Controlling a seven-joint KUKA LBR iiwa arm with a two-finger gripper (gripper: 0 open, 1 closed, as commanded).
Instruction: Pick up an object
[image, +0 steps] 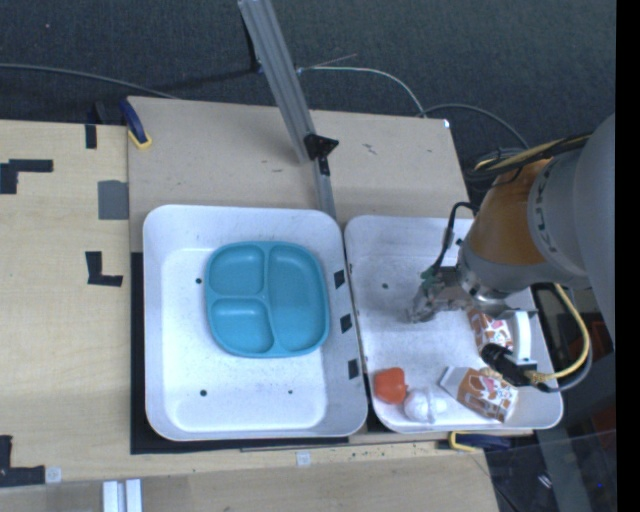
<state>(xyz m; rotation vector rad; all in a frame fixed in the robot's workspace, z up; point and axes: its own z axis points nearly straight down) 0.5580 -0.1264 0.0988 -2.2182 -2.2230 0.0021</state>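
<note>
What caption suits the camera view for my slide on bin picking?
KUKA arm's gripper down in right bin; orange object nearby, blue divided plate in left bin.

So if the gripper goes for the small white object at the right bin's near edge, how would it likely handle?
The white object looks rounded and lumpy, so it may roll or squirm out of a pinch. It looks small, so probably light. It sits against the orange object and close to the bin's near rim, so the gripper might have little room beside it.

No text, brand, number or sign can be read. The red-and-white printed packet (487, 391) and the smaller printed packet (491, 328) in the right white bin (385, 260) carry print too blurred to read.
</note>
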